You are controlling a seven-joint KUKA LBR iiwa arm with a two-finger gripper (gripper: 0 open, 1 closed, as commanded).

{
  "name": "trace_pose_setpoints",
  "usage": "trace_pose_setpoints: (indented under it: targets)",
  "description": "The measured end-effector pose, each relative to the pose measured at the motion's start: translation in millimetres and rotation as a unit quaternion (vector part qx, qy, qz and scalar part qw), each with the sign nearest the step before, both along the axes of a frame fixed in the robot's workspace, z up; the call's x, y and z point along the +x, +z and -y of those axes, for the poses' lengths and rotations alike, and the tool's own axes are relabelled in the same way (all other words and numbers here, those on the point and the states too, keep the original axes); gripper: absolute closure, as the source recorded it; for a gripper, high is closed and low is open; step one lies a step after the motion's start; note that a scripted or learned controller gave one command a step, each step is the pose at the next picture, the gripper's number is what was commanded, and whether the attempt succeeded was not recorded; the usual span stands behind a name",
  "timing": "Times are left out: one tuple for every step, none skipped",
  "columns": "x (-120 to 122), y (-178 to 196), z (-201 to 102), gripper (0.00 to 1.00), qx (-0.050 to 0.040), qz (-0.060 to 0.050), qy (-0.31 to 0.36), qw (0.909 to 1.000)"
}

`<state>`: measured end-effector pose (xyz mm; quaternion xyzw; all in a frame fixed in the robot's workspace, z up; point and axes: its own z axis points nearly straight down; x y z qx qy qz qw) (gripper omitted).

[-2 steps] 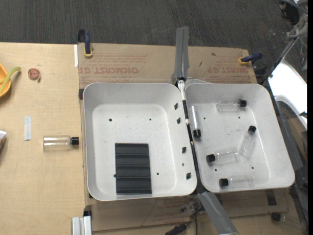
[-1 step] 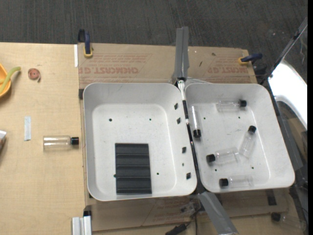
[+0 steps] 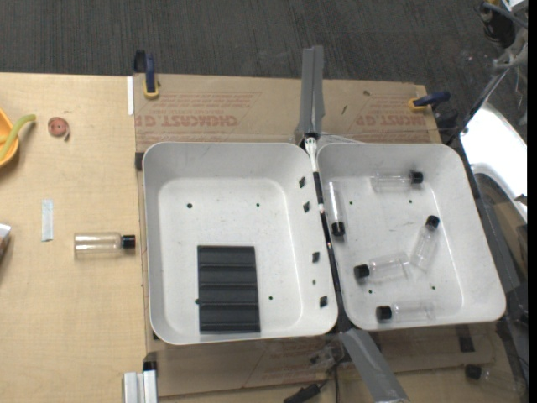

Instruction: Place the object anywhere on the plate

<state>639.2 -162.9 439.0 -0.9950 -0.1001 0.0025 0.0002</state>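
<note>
Presently, five clear vials (image 3: 422,246) are lying loose in the right bin (image 3: 470,225), awaiting picking; the dark ridged plate (image 3: 227,290) is sitting ready in the left bin (image 3: 168,225); pincer state: cannot tell.

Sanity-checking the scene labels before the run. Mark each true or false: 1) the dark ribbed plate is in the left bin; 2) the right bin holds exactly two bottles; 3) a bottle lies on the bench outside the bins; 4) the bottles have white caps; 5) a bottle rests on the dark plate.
1) True: the dark ribbed plate lies in the left bin.
2) False: the right bin holds five clear bottles.
3) True: one bottle lies on the bench, left of the bins.
4) False: the caps are black.
5) False: nothing lies on the plate.
</note>
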Motion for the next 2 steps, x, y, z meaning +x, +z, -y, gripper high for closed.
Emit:
trace_pose_setpoints:
  targets:
    - [-48.7, 1.1, 59.8, 0.00, 0.0003, 0.000, 0.000, 1.0000]
    - [13.2, 0.3, 0.6, 0.00, 0.0002, 0.000, 0.011, 0.9999]
